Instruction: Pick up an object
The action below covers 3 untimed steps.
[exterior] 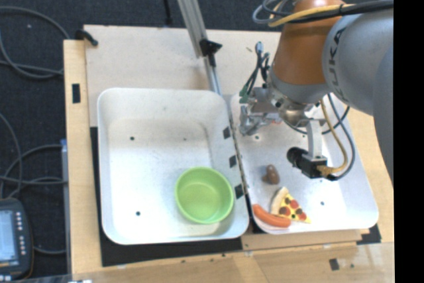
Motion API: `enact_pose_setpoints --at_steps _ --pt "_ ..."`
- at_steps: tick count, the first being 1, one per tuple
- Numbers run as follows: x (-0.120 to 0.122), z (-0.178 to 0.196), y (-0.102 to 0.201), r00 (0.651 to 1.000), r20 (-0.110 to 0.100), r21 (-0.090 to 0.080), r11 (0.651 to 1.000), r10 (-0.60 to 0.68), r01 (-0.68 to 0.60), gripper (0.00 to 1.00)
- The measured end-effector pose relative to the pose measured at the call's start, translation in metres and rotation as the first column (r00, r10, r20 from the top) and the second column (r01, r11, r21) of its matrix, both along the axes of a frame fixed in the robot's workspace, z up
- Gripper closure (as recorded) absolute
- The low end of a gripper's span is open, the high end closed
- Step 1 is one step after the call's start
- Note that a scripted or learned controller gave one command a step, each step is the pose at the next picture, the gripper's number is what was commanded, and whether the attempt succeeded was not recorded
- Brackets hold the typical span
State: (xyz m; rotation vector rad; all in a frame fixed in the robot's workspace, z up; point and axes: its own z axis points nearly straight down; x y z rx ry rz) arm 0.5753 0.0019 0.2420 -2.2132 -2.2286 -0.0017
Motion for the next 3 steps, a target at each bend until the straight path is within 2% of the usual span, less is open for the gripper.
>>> enact_pose_setpoints --at_steps 1,2,3 --pt "-0.010 0.004 0.050 1.000 0.000 0.002 1.000 0.001 -0.001 1.00" --pt "-0.031 -0.006 0.087 1.000 -0.001 -0.001 1.000 -0.001 0.001 1.00" --pt "-0.031 -0.006 0.086 1.000 0.000 0.001 1.000 -0.004 0.004 0.00"
